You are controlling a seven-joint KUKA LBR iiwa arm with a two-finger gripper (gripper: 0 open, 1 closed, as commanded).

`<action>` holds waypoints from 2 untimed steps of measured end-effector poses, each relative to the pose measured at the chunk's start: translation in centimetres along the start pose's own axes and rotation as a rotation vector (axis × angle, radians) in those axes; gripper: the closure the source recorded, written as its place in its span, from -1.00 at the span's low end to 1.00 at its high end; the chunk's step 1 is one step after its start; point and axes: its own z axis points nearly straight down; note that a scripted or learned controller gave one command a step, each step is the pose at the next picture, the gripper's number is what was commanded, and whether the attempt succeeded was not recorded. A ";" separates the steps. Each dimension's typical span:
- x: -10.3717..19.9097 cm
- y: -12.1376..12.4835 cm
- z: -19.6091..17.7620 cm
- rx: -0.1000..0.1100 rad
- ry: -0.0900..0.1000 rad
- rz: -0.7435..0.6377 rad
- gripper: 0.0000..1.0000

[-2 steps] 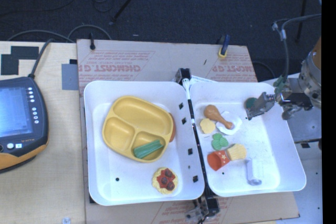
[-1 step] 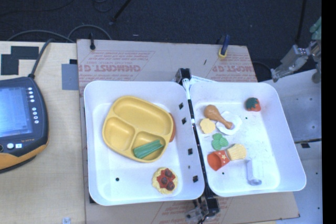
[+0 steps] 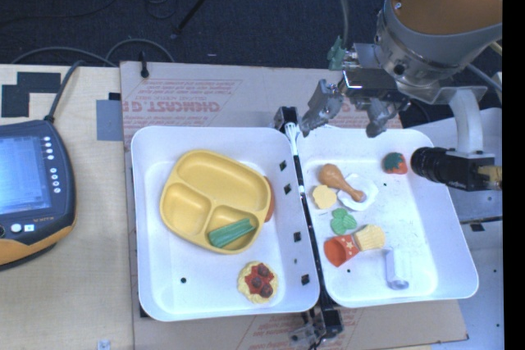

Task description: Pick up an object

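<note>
I see the gripper with fingers apart, holding nothing, at 12 o'clock over the right bin. At 6 o'clock from it lies one toy drumstick, the nearest of seven toys.

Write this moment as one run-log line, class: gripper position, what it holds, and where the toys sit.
gripper: above right bin's far edge, open | held: nothing | right bin: drumstick, fries, tomato | left bin: yellow tray

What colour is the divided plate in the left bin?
Yellow. The divided plate shows plainly in the camera view, with a green piece lying in one compartment.
</note>
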 end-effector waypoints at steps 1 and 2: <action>-2.9 1.2 18.4 0.012 -0.005 0.017 -1.00; -6.4 -2.9 2.3 -0.023 0.000 0.017 -1.00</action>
